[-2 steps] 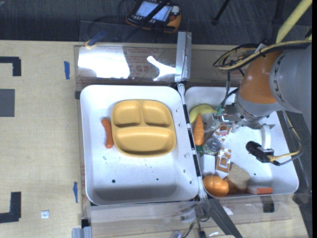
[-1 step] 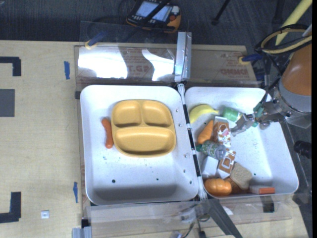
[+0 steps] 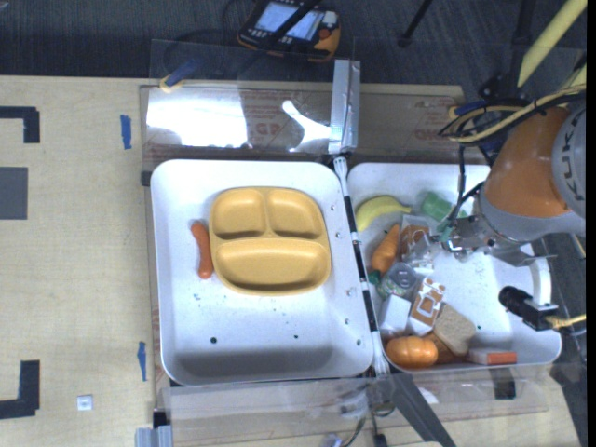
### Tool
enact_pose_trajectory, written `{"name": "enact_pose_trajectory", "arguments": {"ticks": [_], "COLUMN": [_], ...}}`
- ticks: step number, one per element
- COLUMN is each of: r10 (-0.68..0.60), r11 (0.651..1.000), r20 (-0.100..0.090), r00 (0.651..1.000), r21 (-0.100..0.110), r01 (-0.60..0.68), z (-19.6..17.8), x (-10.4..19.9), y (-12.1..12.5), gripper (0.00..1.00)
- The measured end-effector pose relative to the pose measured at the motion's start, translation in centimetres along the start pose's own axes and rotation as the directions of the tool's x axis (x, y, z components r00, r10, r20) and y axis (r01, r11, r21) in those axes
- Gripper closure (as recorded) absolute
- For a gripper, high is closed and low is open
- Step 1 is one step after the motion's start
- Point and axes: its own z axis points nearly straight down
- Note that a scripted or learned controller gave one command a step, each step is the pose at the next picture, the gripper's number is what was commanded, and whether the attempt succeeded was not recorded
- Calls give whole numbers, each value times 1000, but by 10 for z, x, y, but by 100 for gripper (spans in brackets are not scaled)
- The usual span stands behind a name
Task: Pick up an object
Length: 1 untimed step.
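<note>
The right bin (image 3: pixel 484 277) holds several small items: a yellow banana-like piece (image 3: pixel 375 210), a green piece (image 3: pixel 435 203), an orange carrot (image 3: pixel 385 248), a brown packet (image 3: pixel 414 240), a grey shiny item (image 3: pixel 402 276), an orange-and-white packet (image 3: pixel 428 303), a bread slice (image 3: pixel 453 329) and an orange bun (image 3: pixel 412 349). My gripper (image 3: pixel 445 235) is low inside this bin, just right of the brown packet and below the green piece. Nothing is visibly held in it.
In the left bin (image 3: pixel 177 324) lies a yellow divided plate (image 3: pixel 270 238), with an orange sausage (image 3: pixel 202 250) beside its left edge. A small red-orange stick (image 3: pixel 494 356) rests at the right bin's front wall. The grey arm with its orange band (image 3: pixel 531 180) overhangs the right bin's far right side.
</note>
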Motion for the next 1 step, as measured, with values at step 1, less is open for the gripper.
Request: {"name": "enact_pose_trajectory", "arguments": {"ticks": [1], "r10": [3], "r11": [1000], "r20": [-2], "r00": [1000], "r21": [-6], "r01": [-3], "z": [6], "x": [-18], "y": [31], "gripper": [0]}}
